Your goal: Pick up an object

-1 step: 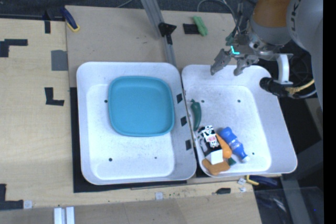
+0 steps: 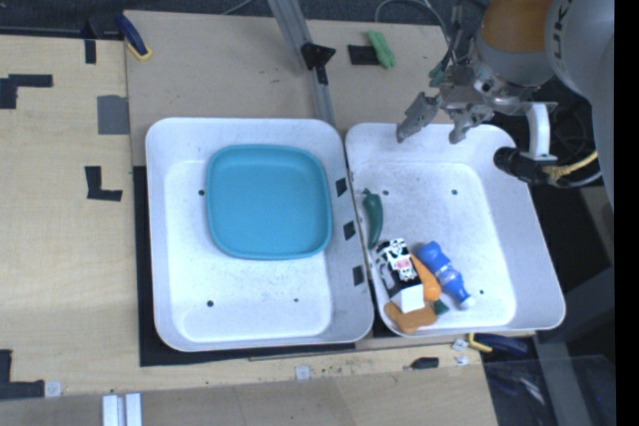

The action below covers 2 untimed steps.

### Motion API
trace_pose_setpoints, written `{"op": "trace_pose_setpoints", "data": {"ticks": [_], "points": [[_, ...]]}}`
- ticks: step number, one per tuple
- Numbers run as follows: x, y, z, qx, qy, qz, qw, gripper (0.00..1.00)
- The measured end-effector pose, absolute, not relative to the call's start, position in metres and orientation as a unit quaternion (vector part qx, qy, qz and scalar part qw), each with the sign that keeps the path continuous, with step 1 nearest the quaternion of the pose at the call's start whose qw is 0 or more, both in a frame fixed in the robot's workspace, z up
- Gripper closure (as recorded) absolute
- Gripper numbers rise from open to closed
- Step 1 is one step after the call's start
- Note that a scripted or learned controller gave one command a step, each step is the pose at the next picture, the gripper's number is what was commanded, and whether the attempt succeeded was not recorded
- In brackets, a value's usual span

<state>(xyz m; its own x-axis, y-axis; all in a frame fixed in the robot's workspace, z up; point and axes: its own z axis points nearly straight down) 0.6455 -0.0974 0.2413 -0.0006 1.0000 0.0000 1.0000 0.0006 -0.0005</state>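
Note:
My gripper hangs above the far edge of the right bin, its two fingers spread apart and open with nothing between them. Well below it, in the bin's near left corner, lie a blue bottle, an orange-brown piece, and a small black-and-white toy. A dark green curved piece lies along the bin's left wall.
The left bin holds a teal square plate. A grey pole slants up from the bench behind the bins. A green item and cables lie at the back of the bench.

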Motion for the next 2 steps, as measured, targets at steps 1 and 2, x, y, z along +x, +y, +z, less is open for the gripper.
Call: {"op": "trace_pose_setpoints", "data": {"ticks": [1,2], "points": [[0.653,-0.097,0.182,-0.707,-0.707,0.0019,0.002,0.0],[0.652,-0.096,0.118,-0.707,-0.707,0.0021,0.002,0.0]]}}
